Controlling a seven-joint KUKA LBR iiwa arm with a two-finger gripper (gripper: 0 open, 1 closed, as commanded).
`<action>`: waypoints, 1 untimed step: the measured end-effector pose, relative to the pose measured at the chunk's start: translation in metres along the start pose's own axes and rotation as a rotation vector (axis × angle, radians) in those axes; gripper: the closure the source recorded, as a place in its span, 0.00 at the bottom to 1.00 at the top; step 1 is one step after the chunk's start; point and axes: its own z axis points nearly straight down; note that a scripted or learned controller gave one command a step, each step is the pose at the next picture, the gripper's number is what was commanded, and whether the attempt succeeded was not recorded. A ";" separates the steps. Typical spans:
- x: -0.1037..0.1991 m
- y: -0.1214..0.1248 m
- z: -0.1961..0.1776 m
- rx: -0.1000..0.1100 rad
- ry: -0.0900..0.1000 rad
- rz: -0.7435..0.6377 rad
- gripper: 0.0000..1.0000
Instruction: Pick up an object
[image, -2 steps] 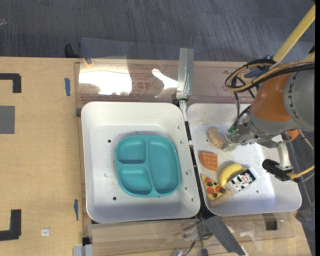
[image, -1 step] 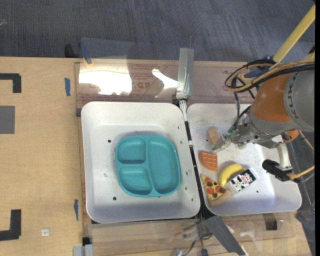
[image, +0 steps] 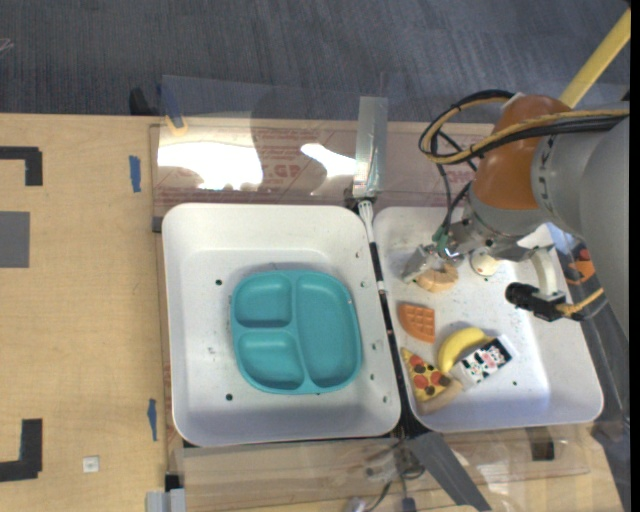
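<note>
Jaws (image: 443, 252) sat low at the upper left of the right bin (image: 570, 395), right over a pale beige piece (image: 436, 280); whether they were open or closed, I could not tell. Below lay a waffle (image: 418, 321), banana (image: 459, 347), pizza slice (image: 427, 379) and black-and-white toy (image: 485, 361). Teal plate (image: 296, 331) filled the left bin (image: 190, 300).
</note>
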 end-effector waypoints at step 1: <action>-0.020 -0.002 -0.007 0.003 0.000 0.034 0.00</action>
